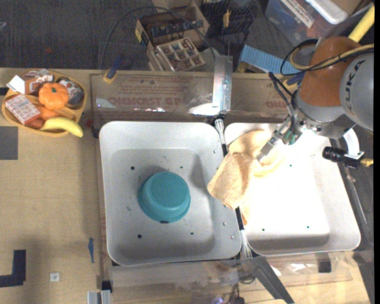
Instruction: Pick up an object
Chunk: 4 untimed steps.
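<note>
My counter (47, 196) is tan wood, bare on the left. At its far left corner sits a bowl of toy food (43, 102): pumpkin, banana, small boxes. Dark carpet floor (59, 29) runs behind the counter. On it lie a cardboard crate of parts (175, 41), a black wire basket (237, 18) and a blue pad (261, 59). A cardboard wall (154, 92) edges the back. Light is bright on the right.

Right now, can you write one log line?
arm: over right white bin | gripper: on floppy yellow cloth draped across divider | round teal bowl: left bin
</note>
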Tool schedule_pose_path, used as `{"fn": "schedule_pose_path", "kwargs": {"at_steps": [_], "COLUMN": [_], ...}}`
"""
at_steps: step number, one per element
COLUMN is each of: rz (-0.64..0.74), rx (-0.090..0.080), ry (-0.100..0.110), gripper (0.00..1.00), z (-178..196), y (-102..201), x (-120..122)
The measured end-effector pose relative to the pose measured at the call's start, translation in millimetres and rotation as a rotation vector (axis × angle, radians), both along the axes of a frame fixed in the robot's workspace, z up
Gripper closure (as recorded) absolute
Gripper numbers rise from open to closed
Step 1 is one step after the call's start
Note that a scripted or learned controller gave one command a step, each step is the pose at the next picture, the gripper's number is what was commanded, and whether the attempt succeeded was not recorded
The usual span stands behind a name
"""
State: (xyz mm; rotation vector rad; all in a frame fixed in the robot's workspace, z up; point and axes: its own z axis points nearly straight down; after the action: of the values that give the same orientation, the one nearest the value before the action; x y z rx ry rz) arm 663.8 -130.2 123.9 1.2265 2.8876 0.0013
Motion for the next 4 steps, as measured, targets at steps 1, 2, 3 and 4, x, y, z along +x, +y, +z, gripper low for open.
{"fn": "schedule_pose_path", "kwargs": {"at_steps": [1, 2, 3, 4], "rz": [0.031, 0.029, 0.049, 0.05], "rx": [-0.002, -0.001, 0.0, -0.001], "ry": [-0.009, -0.017, -0.002, -0.009], "gripper": [0.0, 1.0, 1.0, 1.0], "z": [-32, -20, 63, 74], "y": [27, 27, 66, 66], "x": [-11, -9, -1, 1]}}
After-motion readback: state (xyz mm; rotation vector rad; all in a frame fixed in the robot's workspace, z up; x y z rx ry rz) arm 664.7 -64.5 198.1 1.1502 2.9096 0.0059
